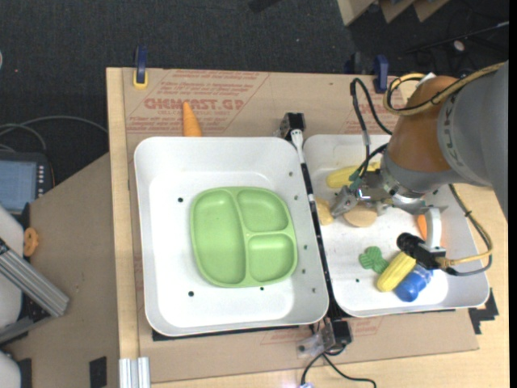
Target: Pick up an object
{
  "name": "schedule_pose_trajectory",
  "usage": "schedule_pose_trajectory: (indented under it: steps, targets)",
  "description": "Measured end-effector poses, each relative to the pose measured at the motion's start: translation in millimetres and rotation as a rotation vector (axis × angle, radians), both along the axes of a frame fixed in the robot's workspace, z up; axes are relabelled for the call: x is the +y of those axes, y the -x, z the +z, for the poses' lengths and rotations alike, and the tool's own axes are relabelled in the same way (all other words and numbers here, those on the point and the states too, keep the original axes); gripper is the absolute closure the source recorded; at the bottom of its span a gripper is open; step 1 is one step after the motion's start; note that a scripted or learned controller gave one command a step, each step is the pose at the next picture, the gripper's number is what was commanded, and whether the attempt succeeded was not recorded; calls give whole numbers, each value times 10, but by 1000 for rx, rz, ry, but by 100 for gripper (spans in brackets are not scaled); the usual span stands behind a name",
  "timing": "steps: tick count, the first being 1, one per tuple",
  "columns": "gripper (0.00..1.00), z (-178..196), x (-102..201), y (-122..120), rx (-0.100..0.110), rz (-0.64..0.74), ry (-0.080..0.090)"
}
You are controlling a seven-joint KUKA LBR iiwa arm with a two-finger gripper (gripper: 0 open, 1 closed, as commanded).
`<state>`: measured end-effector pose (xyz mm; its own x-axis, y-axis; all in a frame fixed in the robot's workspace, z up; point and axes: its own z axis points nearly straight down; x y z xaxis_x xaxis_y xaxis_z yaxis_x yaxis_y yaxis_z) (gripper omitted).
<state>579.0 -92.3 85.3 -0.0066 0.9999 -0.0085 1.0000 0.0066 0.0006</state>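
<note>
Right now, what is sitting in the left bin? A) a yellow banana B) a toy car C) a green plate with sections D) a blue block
C, the green plate with three sections lies in the left bin, near its middle.

The grey arm [485, 128] reaches in from the right, its thick body filling the upper right corner. The orange band [420, 132] sits just above the wrist, which bends down and to the left. The gripper [353, 199] hangs low at the wrist's end, pointing down-left, with dark cables looping around the wrist.
</note>
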Motion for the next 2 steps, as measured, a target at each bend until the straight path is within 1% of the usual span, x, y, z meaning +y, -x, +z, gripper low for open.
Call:
schedule_pose_trajectory:
  steps: [1, 2]
  targets:
    - [100, 96, 2, 12, -2, -8, -7]
    - [100, 1207, 587, 175, -11, 1, -10]
